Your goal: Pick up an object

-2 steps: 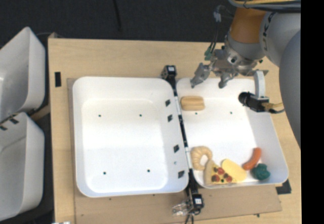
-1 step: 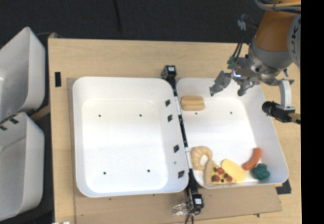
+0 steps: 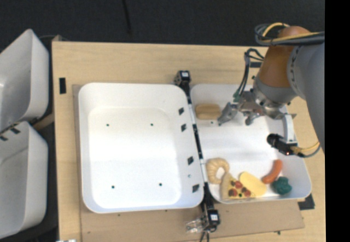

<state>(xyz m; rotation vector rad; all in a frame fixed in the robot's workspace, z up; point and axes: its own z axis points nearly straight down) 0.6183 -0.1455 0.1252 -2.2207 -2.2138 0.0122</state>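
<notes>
- The grey arm with its orange band reaches in from the right and hangs over the far half of the right-hand shallow white bin.
- Its two-finger gripper has the jaws spread apart with nothing between them; one dark finger angles down toward the left, the other sits further right.
- A tan, rounded rectangular block like a small bread loaf lies on the bin floor in the far left corner, just beside the left finger's tip; whether they touch cannot be told. Its long axis runs left to right, roughly parallel with the bin's far wall.
- A pale beige pretzel-shaped toy lies near the dividing wall, at the near left of the same bin.
- A yellow pizza-slice toy with red dots lies just right of the pretzel, its long axis running left to right along the near wall.
- An orange sausage-shaped toy lies tilted, its upper end pointing up and to the right.
- A small dark green lumpy toy sits just below the sausage's lower end, near the right corner.
- The left-hand shallow white bin stands alongside on the light wooden bench.
</notes>
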